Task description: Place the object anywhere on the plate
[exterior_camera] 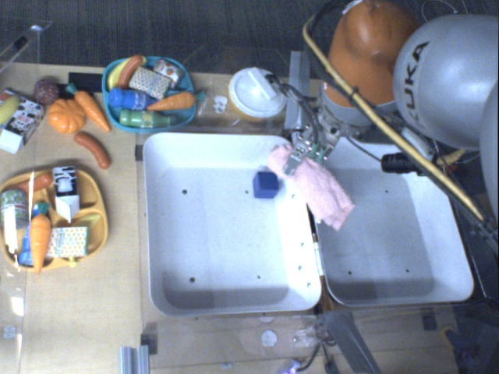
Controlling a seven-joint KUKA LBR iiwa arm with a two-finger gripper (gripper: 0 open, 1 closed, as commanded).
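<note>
Pink cloth [327, 193] hangs crumpled from the gripper [298, 160], whose claw is closed on the cloth's upper left end. The cloth trails down and to the right, crossing the wall where the two bins meet: its gripped end is over the upper right corner of the left bin [218, 287], and its lower end is over the left edge of the right bin [405, 279]. Whether the lower end touches the bin floor cannot be told.

A blue cube [266, 184] sits on the floor of the left bin, just beside the cloth's gripped end and apart from it.

The grey arm [444, 76] comes in from the upper right, its orange band [366, 37] above the gripper.

Behind the left bin stands a white-lidded pot [253, 92]. To its left a blue bowl [117, 119] holds toy food. Left of that, a toy pumpkin [65, 115] and a sausage [93, 150] lie on the bench [86, 318]. A yellow tray [97, 209] of more toy food lies at the left edge, well apart from the bins.
</note>
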